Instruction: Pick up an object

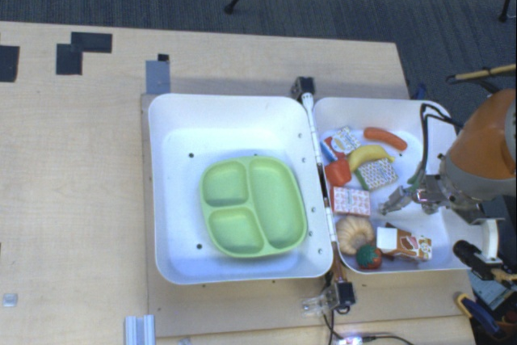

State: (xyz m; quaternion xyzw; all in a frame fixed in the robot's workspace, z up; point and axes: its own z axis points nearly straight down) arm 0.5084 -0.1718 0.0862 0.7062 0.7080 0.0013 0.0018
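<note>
Gripper (393,204) low over right bin (432,111), above middle of toy pile; can't tell if claw is spread or closed. Nearest items: checkered block (376,173), croissant (355,233), carton (406,245). Risk: items packed touching, so the claw may land between two and slip.

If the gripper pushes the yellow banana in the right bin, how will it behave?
The banana looks smooth and curved, so it may slip or pivot. Packed among other toys, it would probably nudge the red sausage beside it. It seems light, likely plastic.
</note>
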